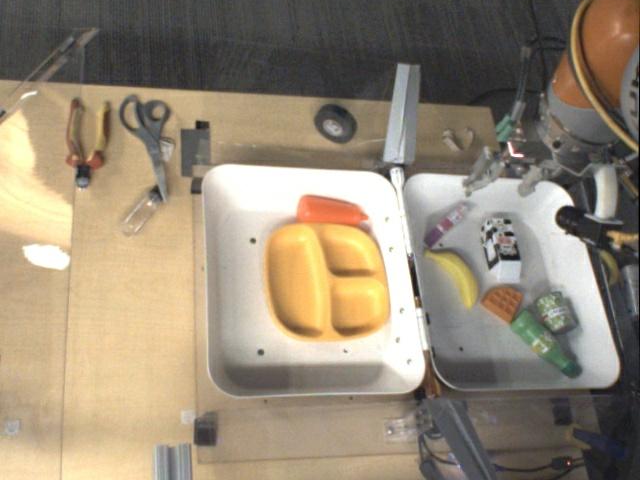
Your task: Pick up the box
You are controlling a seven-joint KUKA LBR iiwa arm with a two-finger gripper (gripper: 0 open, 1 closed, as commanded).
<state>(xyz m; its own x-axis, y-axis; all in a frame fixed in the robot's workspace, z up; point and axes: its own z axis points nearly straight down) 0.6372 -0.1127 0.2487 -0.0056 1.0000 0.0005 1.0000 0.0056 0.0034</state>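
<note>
The box (pixel 501 242) is small, black and white, and lies in the upper middle of the right bin (pixel 600 368). My gripper (pixel 510 172) hangs over the bin's far rim, above and slightly behind the box and well apart from it. Its thin metal fingers (pixel 482 175) are spread open with nothing between them. The grey arm with its orange band (pixel 605 38) comes in from the top right corner.
Around the box in the right bin lie a purple tube (pixel 446 225), a banana (pixel 455 275), a brown waffle-like piece (pixel 502 302), a green bottle (pixel 545 344) and a green can (pixel 555 311). The left bin (pixel 230 358) holds a yellow divided tray (pixel 325 280) and an orange item (pixel 331 209). Tools lie on the bench at left.
</note>
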